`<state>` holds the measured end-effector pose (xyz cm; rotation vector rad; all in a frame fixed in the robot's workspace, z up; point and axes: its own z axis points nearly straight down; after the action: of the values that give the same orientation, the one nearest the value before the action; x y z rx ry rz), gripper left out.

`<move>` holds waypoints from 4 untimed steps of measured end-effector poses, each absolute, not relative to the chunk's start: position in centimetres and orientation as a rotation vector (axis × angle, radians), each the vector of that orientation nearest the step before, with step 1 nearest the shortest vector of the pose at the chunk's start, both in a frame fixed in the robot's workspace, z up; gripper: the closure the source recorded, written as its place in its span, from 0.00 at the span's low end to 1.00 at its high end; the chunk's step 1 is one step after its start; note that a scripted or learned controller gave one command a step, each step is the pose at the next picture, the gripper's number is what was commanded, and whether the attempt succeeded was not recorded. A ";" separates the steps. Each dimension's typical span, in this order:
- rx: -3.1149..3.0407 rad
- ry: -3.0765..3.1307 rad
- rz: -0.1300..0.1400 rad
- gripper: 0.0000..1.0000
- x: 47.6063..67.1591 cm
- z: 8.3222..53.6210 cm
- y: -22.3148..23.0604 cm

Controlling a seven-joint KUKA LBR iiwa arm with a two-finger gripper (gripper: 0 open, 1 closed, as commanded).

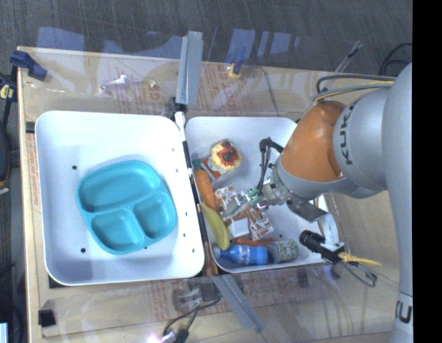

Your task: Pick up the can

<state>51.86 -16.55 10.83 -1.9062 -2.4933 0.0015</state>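
Note:
The can [284,250] lies on its side against the near wall of the right bin [278,128]. It is small, with a green and grey label, and touches the cap end of a blue bottle [241,256]. My gripper [257,196] hangs low over brown snack packets [243,211] in the middle of that bin. It is up and to the left of the can and apart from it. Nothing shows held in it. The grey arm with its orange band [313,154] covers the bin's right part.
The right bin also holds a carrot [203,186], a banana [216,224] and a red and yellow pastry [225,156]. The left bin [56,131] holds a blue sectioned tray [126,206]. A metal bar [189,66] stands behind the bins.

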 end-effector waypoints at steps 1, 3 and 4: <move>-1.788 -2.578 0.001 0.00 47.7 15.0 -15.8; -2.036 -2.388 0.002 1.00 47.8 10.2 -20.9; -2.488 -1.915 0.002 1.00 47.7 19.5 -20.7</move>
<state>47.70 -20.66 19.52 -2.4877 -1.9146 0.0017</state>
